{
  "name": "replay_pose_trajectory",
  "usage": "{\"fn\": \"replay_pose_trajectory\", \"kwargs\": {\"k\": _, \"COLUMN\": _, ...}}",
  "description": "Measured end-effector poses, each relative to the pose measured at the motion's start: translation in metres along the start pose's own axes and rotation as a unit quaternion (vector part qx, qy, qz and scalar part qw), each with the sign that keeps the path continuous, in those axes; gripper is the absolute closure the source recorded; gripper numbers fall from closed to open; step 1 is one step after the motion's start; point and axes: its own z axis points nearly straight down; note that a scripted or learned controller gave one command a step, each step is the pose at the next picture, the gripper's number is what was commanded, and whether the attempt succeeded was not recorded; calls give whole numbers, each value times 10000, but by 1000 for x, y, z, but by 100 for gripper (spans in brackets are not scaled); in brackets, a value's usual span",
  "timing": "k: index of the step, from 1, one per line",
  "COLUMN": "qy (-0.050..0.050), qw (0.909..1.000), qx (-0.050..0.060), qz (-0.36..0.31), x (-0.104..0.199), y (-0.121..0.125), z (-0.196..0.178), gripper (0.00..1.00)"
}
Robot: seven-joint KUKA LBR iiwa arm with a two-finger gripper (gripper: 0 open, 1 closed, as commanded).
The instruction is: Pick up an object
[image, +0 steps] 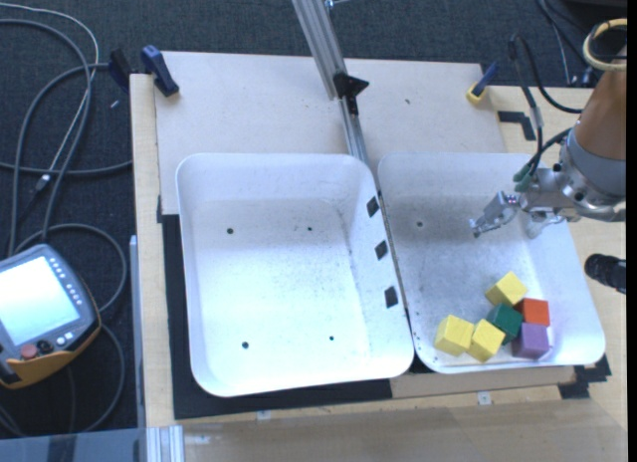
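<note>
The shallow white plastic left bin [284, 281] holds nothing worth reaching for. In the shallow white plastic right bin [438, 251], small wooden blocks crowd the near right corner: two yellow cubes [470, 336], a third yellow [509, 289], a dark green [505, 321], an orange [535, 311] and a purple [533, 340]. The two-finger metal gripper [488, 219] hangs above the bin's far middle, grasping nothing; whether it is spread or closed, I cannot tell. Best target an outlying yellow cube, descending squarely.

I see even, bright overhead light, soft shadows, mild glare on the white bins [199, 176]; focus slightly soft throughout, edges a bit grainy.
</note>
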Motion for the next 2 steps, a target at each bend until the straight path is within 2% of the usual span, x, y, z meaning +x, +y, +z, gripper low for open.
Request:
{"fn": "replay_pose_trajectory", "kwargs": {"k": 1, "qy": -20, "qw": 10000, "qx": -47, "qz": -8, "x": -13, "y": -24, "z": 96, "gripper": 0}}
{"fn": "replay_pose_trajectory", "kwargs": {"k": 2, "qy": -21, "qw": 10000, "qx": -73, "qz": -18, "x": -28, "y": -13, "z": 106, "gripper": 0}}
